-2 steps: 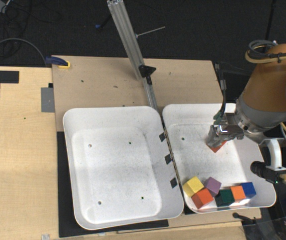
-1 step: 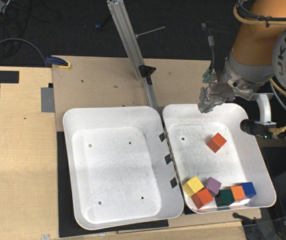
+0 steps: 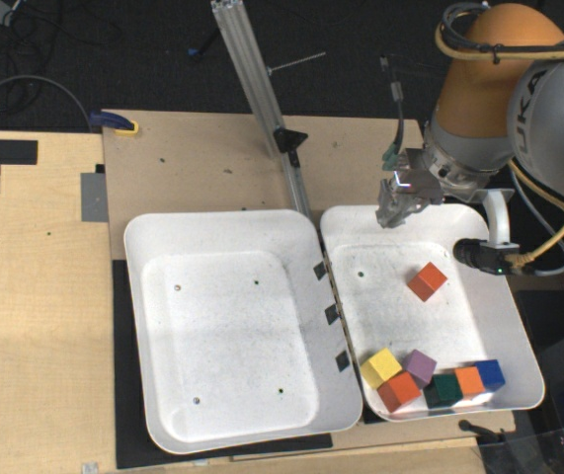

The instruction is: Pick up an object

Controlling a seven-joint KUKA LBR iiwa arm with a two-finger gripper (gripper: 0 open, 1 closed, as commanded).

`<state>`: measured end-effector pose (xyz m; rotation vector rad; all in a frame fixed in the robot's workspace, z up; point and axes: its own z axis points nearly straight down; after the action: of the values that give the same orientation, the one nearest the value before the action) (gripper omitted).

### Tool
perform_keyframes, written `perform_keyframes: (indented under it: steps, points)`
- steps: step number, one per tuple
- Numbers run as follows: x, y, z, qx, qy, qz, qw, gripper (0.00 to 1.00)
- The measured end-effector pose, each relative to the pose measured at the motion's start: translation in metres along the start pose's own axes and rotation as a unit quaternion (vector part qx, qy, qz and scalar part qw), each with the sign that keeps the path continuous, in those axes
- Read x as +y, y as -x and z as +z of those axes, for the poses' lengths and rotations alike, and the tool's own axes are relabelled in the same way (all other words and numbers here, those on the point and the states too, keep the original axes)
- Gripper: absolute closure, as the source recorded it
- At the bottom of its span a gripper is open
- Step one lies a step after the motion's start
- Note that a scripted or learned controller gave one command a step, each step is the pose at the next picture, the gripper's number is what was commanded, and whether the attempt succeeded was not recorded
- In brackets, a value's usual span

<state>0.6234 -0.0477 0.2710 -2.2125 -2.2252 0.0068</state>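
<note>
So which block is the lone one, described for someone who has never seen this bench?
Look at the right-hand white bin, the one below the gripper. Near its middle lies a red-orange cube. It sits alone on bare bin floor, while the other blocks huddle together along the near edge.

Your pickable stock, all in the right bin [image 3: 346,230]:
- red-orange cube [image 3: 427,281], alone mid-bin, turned at an angle.
- Cluster in the near corner: yellow cube [image 3: 382,365], purple cube [image 3: 420,365], red cube [image 3: 398,391], dark green cube [image 3: 443,390], orange cube [image 3: 470,379], blue cube [image 3: 490,373], packed close together.
</note>
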Motion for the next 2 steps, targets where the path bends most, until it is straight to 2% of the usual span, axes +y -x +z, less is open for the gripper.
perform_keyframes:
  steps: [1,2]
  points:
    - [-0.038,-0.003,0.086,0.001,-0.004,0.003,1.0000,1.00]
    - [-0.018,-0.082,0.081,0.002,0.002,-0.001,1.0000,1.00]
